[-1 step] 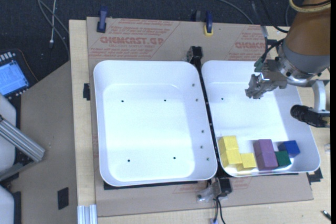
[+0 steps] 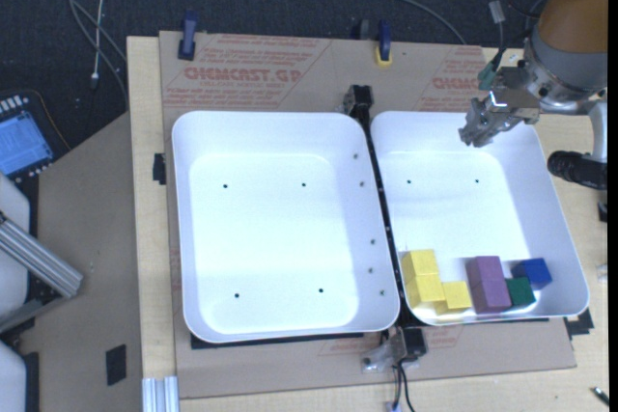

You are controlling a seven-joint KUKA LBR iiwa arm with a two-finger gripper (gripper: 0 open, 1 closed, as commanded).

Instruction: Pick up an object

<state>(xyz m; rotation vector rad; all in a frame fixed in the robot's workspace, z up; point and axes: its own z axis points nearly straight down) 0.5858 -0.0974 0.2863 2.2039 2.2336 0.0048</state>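
So the gripper (image 2: 480,132) hangs over the far edge of the right bin (image 2: 560,236), and I honestly can't tell how its jaws stand. Blocky pieces huddle in that bin's near corner: a stepped yellow block (image 2: 429,283), a purple block (image 2: 489,283), a green block (image 2: 520,290), a blue block (image 2: 533,271). Both bins look smooth, glossy white, with rounded corners.

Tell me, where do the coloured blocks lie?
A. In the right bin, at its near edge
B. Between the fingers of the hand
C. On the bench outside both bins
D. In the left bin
A: the yellow block, purple block, green block and blue block all sit along the near edge of the right bin, while the hand hangs over its far corner.
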